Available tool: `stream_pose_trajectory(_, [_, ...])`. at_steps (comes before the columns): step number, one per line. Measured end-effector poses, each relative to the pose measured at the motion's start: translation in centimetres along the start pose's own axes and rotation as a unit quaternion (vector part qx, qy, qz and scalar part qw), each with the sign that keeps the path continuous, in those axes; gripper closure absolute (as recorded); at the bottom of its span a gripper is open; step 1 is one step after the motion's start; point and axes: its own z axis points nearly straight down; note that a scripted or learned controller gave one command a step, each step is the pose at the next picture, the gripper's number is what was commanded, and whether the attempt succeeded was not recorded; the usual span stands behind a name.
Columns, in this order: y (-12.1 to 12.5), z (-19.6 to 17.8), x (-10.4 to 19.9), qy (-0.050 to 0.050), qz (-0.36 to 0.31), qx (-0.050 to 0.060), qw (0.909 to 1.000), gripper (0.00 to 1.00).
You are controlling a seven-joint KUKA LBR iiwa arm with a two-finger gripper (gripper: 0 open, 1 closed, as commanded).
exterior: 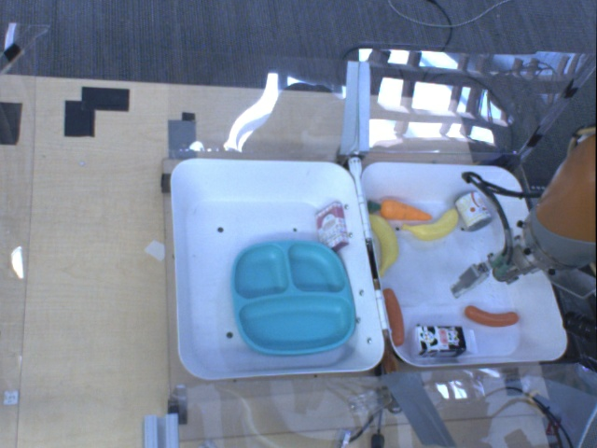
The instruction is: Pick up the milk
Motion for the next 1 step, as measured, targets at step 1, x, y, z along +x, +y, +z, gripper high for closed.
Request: stream_pose_trajectory(1, [4.66, -0.61, -2.79, 0.000, 0.077, 0.000, 0.9970, 0.00])
